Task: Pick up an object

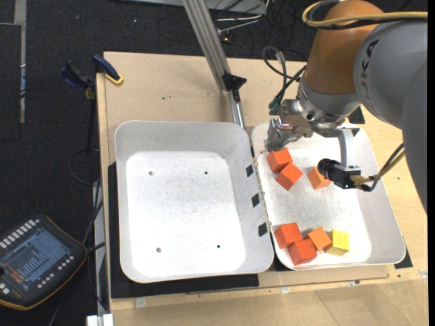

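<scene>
Blocks: red one in right bin, top left corner, just under gripper. Reaching step, nothing picked up yet. Can't tell how jaws stand. Next: go lower, squeeze block, lift.

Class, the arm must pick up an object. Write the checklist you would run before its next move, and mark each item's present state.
1. Blocks in reach in the right bin: ok.
2. Gripper above the upper orange block: ok.
3. Block between its fingers: cannot tell.
4. Target free of its neighbour: not ok, they touch.
5. Lower cluster spaced for grasping: not ok, packed tight.
6. Yellow block away from the rim: not ok.
</scene>
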Controlling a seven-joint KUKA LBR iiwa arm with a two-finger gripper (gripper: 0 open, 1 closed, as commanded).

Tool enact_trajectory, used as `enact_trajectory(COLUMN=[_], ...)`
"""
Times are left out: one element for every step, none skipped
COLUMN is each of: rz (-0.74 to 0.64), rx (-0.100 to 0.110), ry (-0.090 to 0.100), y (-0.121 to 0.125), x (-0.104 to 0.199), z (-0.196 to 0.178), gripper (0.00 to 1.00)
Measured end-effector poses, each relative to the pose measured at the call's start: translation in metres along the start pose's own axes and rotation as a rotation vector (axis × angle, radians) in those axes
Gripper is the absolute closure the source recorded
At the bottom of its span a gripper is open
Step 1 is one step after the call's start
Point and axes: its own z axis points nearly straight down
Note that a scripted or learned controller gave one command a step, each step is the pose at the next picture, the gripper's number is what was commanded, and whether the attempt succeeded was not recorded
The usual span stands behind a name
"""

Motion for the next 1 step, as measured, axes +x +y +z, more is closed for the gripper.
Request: enact_trajectory(rz=[0.000], rx=[0.000], ry=[0.001], y=[0.0141], x=[0.0529], z=[-0.0062], gripper=[1.00])
